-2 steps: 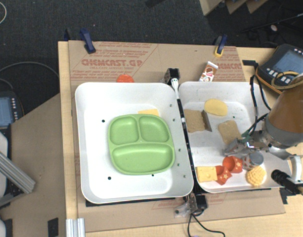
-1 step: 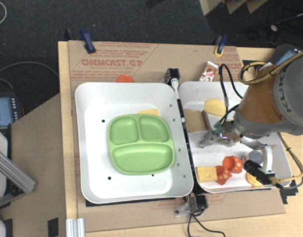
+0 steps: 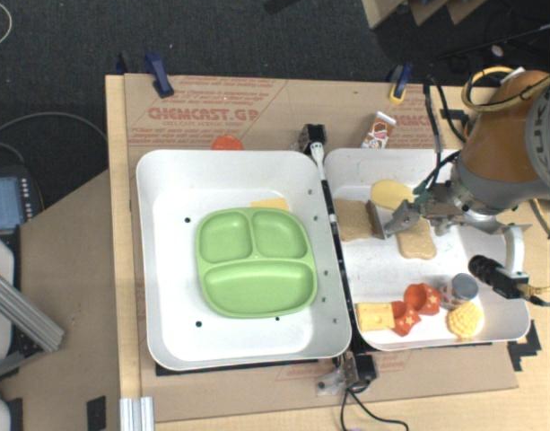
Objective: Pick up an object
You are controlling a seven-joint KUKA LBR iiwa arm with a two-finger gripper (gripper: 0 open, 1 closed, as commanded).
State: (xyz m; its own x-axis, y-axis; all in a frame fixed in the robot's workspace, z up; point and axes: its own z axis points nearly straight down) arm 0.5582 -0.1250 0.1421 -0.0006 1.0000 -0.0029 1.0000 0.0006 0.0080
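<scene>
Two bins sit side by side on my bench [image 3: 122, 241]. In the left bin [image 3: 158, 268] a divided plate [image 3: 255, 263] lies near the middle, with a cheese slice [image 3: 270, 205] just behind it. My pincer [image 3: 402, 219] hangs over the right bin [image 3: 382, 268], between a bread slice [image 3: 351, 220] to its left and a cracker [image 3: 418, 241] to its right. Along that bin's front edge lie a cheese block [image 3: 375, 316], a tomato [image 3: 418, 302] and a waffle [image 3: 465, 320].

Even overhead light is washing the left white bin [image 3: 158, 268] bright; shadows around it are staying soft.

Arm low from right, gripper [image 3: 402, 220] tilted leftward
</scene>
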